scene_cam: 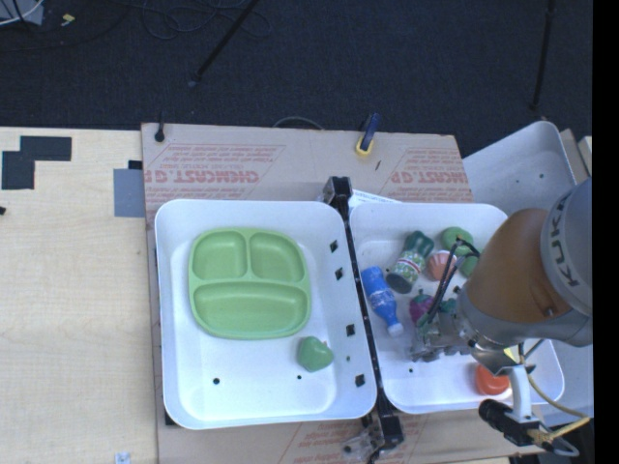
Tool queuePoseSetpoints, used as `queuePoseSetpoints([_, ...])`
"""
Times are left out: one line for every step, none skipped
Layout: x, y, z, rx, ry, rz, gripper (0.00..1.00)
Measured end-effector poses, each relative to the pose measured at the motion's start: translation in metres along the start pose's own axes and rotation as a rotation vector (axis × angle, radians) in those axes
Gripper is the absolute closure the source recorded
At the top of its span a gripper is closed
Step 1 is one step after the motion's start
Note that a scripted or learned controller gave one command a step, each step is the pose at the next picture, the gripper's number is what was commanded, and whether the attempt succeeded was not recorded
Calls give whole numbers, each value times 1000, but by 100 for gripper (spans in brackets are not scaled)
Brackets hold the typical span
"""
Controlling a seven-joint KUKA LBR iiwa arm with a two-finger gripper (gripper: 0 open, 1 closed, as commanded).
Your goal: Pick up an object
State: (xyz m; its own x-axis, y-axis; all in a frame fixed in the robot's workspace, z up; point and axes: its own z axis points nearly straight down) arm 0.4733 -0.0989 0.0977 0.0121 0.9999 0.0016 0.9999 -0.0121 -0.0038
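low in the right bin (416, 399), hand (432, 341), grip unclear, blue bottle (379, 298) just beside it

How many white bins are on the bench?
2. The left bin holds a green tray and a green lump; the right bin holds small items under the arm.

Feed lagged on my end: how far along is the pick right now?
Done: the arm has its gripper down in the right bin, among the clutter beside the blue bottle. In hand: I can't see any object between the fingers. Left: grasp and lift. The green tray and green lump sit in the left bin.
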Motion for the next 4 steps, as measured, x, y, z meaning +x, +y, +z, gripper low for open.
queuePoseSetpoints([9,3,-56,-6,-1,-13,100])
queuePoseSetpoints([19,4,-108,-5,-1,-12,100])
queuePoseSetpoints([19,4,-131,-4,-1,-13,100])
queuePoseSetpoints([39,46,-123,-3,-1,-15,100])
